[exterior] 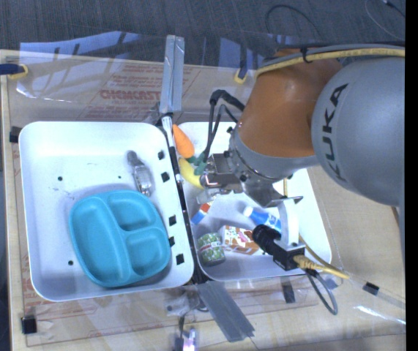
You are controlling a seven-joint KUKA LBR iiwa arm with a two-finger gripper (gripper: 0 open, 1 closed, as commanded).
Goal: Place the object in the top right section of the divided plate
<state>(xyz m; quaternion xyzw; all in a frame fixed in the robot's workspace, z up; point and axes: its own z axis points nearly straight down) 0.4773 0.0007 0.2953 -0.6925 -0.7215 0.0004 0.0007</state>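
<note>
Yellow banana-shaped piece [188, 171]: judged the likeliest object of the task, since it lies just beside the gripper [210, 175], on the side toward the wall between the two bins. The task does not name the object, so this is a guess.
- Handling (judged): light, smooth and curved, probably hollow plastic, so it may roll or slip. Best taken across the thick middle, square to its length, not at the tapering ends.
- Neighbour: an orange carrot-shaped piece [184, 143] touches or nearly touches it on the side beyond the gripper, toward the bench's back edge. A close grasp risks catching both.

Gripper: low over the right bin [318, 234], largely hidden under the wrist. Whether it is open or closed cannot be told, and nothing can be seen held in it.

Other stock on the gripper's near side, in the same bin:
- blue-and-white tube [261, 216]
- printed packet [239, 238]
- green patterned can [209, 246]

Blue divided plate [97, 234]: in the left bin [47, 159], across the dividing wall and well apart from the gripper. It has three sections, all bare. The target section [131, 209] is the one nearest the gripper.

Metallic piece [140, 174]: between the plate and the gripper, just beyond the plate's rim.

Status (judged): placing not yet done, and no grasp is confirmed.
</note>
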